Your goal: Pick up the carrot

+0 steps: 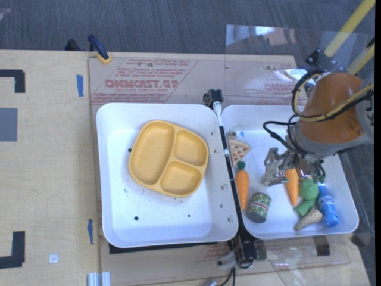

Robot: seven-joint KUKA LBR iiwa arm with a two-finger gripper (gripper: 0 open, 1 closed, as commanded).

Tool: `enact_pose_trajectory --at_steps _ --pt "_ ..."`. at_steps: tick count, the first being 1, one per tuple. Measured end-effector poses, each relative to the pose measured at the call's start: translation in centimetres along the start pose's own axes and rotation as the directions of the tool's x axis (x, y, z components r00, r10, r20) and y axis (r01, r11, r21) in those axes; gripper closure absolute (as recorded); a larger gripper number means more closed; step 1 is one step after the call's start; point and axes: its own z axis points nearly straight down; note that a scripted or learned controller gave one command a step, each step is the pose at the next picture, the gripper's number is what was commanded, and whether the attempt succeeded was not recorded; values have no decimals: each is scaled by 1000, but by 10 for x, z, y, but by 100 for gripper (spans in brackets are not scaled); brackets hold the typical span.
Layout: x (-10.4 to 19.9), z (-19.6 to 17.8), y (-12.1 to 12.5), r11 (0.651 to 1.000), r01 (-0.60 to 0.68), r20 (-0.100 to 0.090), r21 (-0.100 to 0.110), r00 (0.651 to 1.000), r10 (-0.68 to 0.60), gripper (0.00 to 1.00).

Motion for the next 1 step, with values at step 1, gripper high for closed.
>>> enact_pose_trajectory --at_steps 1 --pt "-28 -54 21 998 69 2 2 998 -69 100"
